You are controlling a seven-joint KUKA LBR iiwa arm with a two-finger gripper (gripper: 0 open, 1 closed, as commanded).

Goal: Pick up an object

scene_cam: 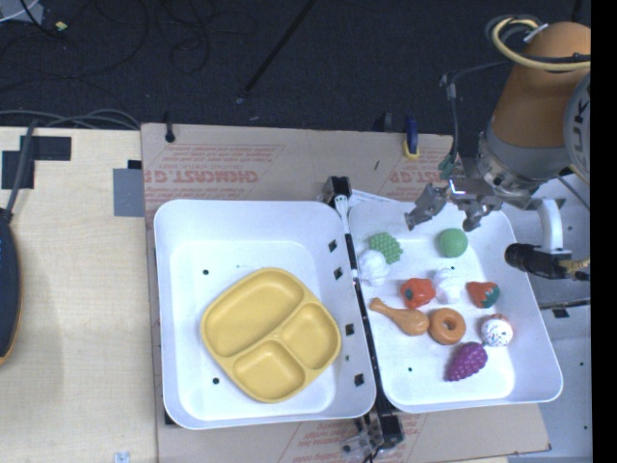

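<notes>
Tool: suspended over the back edge of the right bin, fingers spread apart, nothing between them. One fingertip set toward the bin divider, the other just above the green ball; contact with the ball not determinable. Arm entering from the right, orange band above the wrist.

Right bin contents, from the tool outward:
- Green ball, directly below the tool, near the back wall.
- Green leafy piece, left of the ball, close to the divider.
- White piece, touching the leafy piece on its lower left.
- Red pepper-like piece, centre of the bin, with a small white item just beside it on the right.
- Red strawberry-like piece, toward the right wall.
- Tan drumstick, lying below the red piece, thick end against the doughnut.
- White ball with markings, right of the doughnut.
- Purple grape bunch, nearest the front wall.

Left bin: yellow three-compartment plate, lying flat, turned at an angle.

Both bins seated on a cardboard sheet on the bench.
</notes>
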